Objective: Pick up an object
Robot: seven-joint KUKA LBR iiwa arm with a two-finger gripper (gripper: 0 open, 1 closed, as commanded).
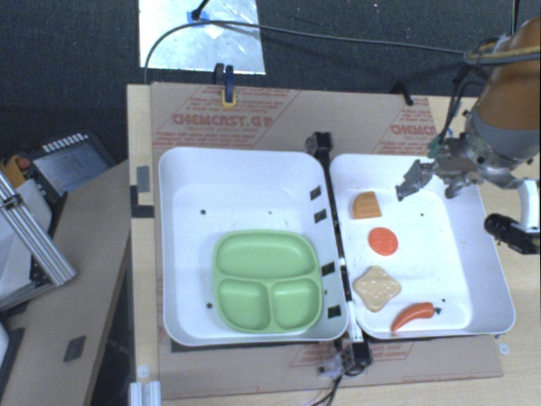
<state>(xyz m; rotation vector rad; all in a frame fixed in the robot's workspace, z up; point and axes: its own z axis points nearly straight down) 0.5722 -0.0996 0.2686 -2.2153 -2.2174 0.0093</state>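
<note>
Hovering above the right bin [482, 252], the claw [433, 180] (fingers spread, holding nothing) has its arm cut off.

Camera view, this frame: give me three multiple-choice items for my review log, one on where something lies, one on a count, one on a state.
1. Where does the green divided tray lie?
A. in the left bin
B. in the right bin
C. on the bench outside the bins

2. How many small items lie in the right bin?
A. two
B. four
C. six

3. What is the gripper doing?
A. clamping the orange round piece
B. hanging above the right bin with nothing between its fingers
C. resting inside the tray

Key:
1 A: the green divided tray sits on the floor of the left bin.
2 B: the right bin holds a tan block, an orange round piece, a beige cracker-like piece and an orange pepper.
3 B: the gripper is over the bin's far end, apart from all four items.
</note>
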